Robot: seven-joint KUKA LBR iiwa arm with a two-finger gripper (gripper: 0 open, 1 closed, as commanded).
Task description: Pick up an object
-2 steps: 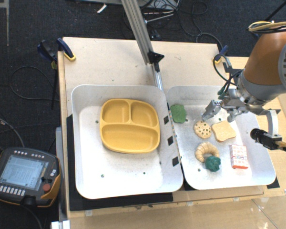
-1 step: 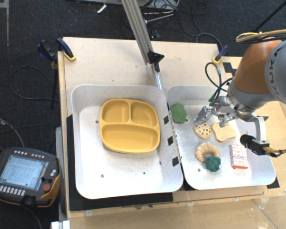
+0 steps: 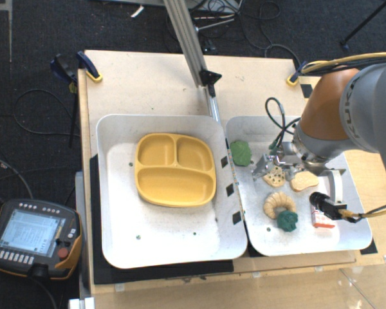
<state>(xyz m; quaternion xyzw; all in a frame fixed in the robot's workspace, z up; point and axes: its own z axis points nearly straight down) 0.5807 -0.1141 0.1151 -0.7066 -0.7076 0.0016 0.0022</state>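
Landmark: the yellow divided tray [image 3: 175, 170], sitting in the left white bin [image 3: 116, 237].

Nearest the camera, off the bench [image 3: 148, 82] and down-left of the tray, a teach pendant [image 3: 32, 237] with a lit screen lies on the dark floor.

Right of the tray, past the dark clips on the shared bin edges, is the right white bin [image 3: 354, 237]. Its closest items: a dark green lump [image 3: 287, 221] touching a tan ring-shaped piece [image 3: 279, 203] just above it, and further right a small red-and-white object [image 3: 322, 216] near a black part with a cable.

Further back in that bin — a pale bread-like piece [image 3: 303, 182] and a tan holed piece like a cracker or cheese [image 3: 275, 177], side by side. The claw [image 3: 275, 163] hangs right over the holed piece, low in the bin; cannot tell how far the fingers are spread or whether anything is caught between them, the metal parts blur together.

A light green leafy lump [image 3: 240, 153] sits closest to the tray of all the right-bin items, by the bin's left wall.

The grey arm with orange band [image 3: 338, 111] comes in from the right, above the bin.

Farthest from the tray: a slanted metal pole [image 3: 186, 34] rising from the bench's back area, yellow-tipped clamps [image 3: 90, 69] at the bench's far corners, cables on the floor beyond.
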